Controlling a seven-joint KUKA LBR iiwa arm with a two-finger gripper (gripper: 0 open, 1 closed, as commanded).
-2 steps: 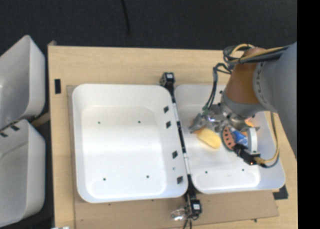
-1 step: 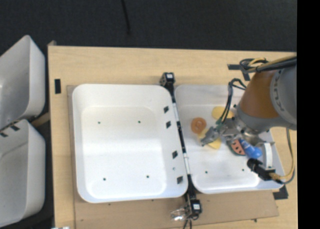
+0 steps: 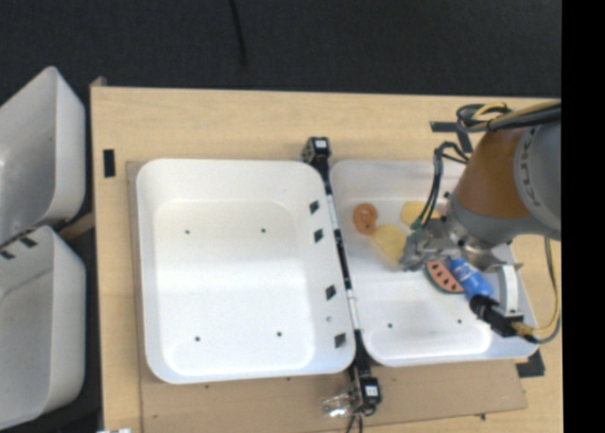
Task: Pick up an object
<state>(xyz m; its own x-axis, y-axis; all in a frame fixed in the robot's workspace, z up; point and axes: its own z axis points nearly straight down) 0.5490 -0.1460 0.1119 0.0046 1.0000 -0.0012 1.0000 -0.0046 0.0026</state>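
Reaching in from the right, the arm bends down over the right bin. Its gripper sits low among the toys, touching a yellow piece. How far it is open cannot be told. An orange ball lies just left.

Both bins are white on a pale wood bench. The arm is grey with an orange band. Orange, yellow, red and blue objects.
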